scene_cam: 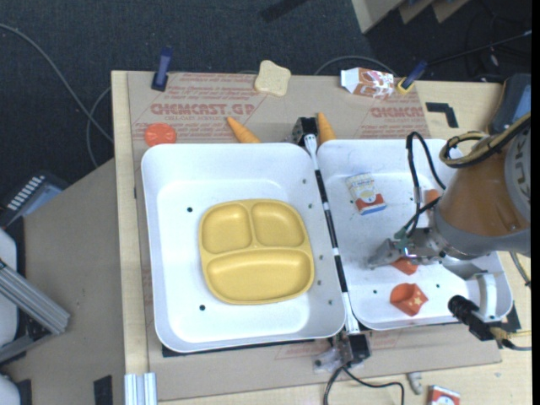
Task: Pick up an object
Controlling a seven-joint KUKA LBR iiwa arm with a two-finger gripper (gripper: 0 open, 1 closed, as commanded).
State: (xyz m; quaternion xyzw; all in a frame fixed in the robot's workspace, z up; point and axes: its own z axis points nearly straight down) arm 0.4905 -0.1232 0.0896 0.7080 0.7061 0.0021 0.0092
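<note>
Right now gripper [390, 254] low in right bin [384, 154], finger state unclear; red block [407, 298] nearby looks light, stiff, graspable across sides.

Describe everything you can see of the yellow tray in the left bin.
The tray is pale yellow and looks like matte plastic, a rounded rectangle with three compartments: two small ones along its far side and one long one along its near side. All three hold nothing. It lies flat and upright, slightly turned, near the middle of the left bin, resting on the bin's white floor. Nothing else touches it.
</note>
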